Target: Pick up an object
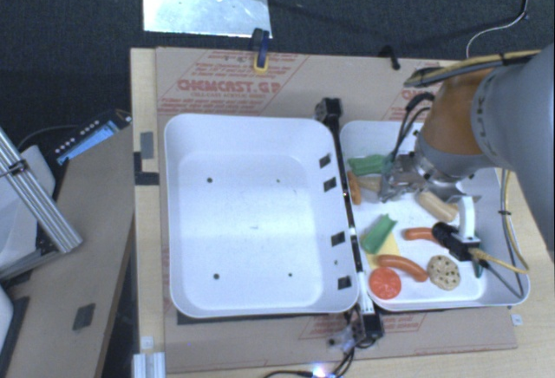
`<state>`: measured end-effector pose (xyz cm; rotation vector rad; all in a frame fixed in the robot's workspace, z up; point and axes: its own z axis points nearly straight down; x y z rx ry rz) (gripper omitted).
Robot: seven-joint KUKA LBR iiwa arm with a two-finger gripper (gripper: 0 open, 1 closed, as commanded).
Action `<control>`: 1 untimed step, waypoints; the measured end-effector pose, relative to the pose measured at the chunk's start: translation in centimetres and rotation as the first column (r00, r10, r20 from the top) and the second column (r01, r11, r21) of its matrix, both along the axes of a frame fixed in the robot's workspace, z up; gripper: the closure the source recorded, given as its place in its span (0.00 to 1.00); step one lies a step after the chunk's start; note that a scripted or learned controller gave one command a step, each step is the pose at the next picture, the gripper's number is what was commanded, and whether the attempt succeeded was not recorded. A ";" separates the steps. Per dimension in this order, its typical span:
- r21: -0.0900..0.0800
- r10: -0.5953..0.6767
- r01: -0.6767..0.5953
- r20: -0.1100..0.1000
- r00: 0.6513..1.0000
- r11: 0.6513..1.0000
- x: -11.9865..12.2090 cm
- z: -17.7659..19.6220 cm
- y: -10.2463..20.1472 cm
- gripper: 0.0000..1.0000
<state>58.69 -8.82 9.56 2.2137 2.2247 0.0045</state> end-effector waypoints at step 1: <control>0.002 0.001 0.000 -0.028 1.000 1.000 7.3 -1.3 -0.6 1.00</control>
